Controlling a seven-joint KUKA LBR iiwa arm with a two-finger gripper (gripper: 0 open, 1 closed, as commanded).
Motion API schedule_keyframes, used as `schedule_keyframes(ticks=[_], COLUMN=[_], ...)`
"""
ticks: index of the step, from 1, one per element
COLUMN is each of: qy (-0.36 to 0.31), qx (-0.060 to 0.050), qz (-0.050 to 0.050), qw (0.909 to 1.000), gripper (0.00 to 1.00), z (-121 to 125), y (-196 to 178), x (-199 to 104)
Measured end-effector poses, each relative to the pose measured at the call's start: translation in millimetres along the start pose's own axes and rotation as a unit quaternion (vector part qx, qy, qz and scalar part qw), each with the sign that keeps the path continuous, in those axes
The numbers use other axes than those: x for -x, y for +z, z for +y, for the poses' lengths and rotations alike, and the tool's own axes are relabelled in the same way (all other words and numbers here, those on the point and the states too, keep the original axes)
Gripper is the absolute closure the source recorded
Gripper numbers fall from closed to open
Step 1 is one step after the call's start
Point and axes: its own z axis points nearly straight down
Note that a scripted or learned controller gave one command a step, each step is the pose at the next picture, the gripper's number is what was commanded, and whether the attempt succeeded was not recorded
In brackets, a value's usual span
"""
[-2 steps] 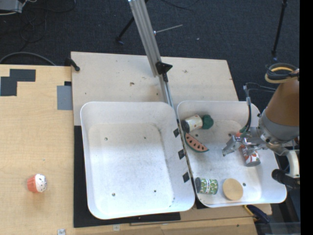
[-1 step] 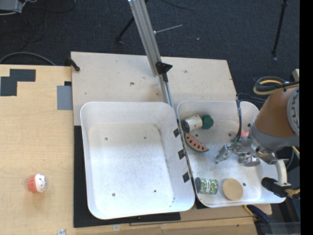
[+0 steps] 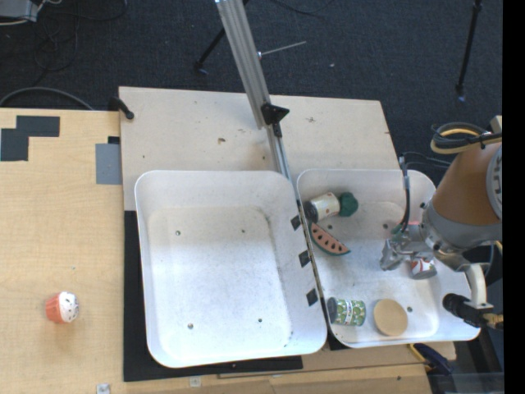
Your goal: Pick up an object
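Camera view: two white bins side by side on the worktop [image 3: 205, 130]. Left bin [image 3: 164, 189] bare white floor. Right bin [image 3: 426, 189] holds the loose items: a cream cylinder with a green cap [image 3: 330, 205] lying on its side near the divider, a watermelon slice toy [image 3: 330, 242] just below it, a green-labelled can [image 3: 348, 311] on its side near the front rim, and a tan round disc [image 3: 391, 317] just beside the can. Arm enters from the right; end effector [image 3: 402, 254] low over the right bin's right half, beside a small red-and-white object [image 3: 423, 264]. Cannot tell how the end effector is set. A small orange-and-white toy [image 3: 62, 308] sits on the wooden surface [image 3: 49, 220], well apart from both bins.
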Motion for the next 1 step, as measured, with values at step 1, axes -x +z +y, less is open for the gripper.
schedule_keyframes(ticks=[1], qy=[-0.005], qx=[0.003], qz=[-0.001], qw=[1.0], gripper=[1.0], z=[6.6], y=[-44.4], x=[2.5])
